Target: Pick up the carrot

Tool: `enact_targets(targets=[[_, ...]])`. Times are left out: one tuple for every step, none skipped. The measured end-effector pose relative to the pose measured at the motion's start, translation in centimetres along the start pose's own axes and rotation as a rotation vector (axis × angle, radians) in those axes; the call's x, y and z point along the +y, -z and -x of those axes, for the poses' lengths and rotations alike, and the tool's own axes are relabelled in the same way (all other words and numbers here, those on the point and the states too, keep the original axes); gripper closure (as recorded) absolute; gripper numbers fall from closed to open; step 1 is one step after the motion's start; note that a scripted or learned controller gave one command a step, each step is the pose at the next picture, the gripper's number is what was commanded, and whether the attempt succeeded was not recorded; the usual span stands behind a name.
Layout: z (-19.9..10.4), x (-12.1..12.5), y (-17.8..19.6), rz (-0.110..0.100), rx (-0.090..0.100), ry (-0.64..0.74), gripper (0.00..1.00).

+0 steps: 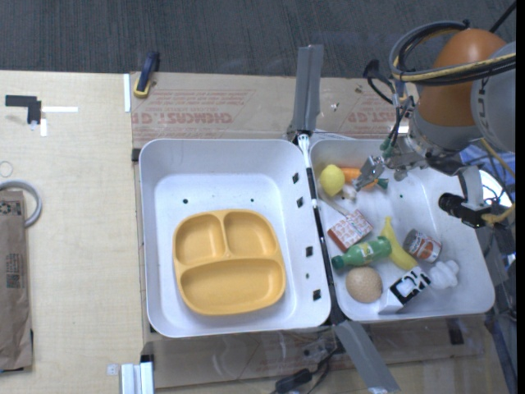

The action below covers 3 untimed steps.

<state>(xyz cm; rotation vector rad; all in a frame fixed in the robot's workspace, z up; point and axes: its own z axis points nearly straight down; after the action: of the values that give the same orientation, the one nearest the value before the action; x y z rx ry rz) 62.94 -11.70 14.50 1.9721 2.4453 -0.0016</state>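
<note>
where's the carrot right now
The carrot lies in the right bin, near its far left corner, just right of the lemon and beside the hand.

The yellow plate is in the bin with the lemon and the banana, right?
Not quite. The camera view shows the yellow plate alone in the left bin. The lemon and the banana lie in the right bin.
</note>
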Motion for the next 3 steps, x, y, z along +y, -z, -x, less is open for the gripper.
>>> enact_targets(targets=[[0.66,2.68,-3.52,0.013,-0.012,0.096,0.0],[0.68,2.74,-2.55,0.015,-0.013,0.095,1.0],[0.65,2.7,-2.63,0.013,-0.012,0.095,0.0]])
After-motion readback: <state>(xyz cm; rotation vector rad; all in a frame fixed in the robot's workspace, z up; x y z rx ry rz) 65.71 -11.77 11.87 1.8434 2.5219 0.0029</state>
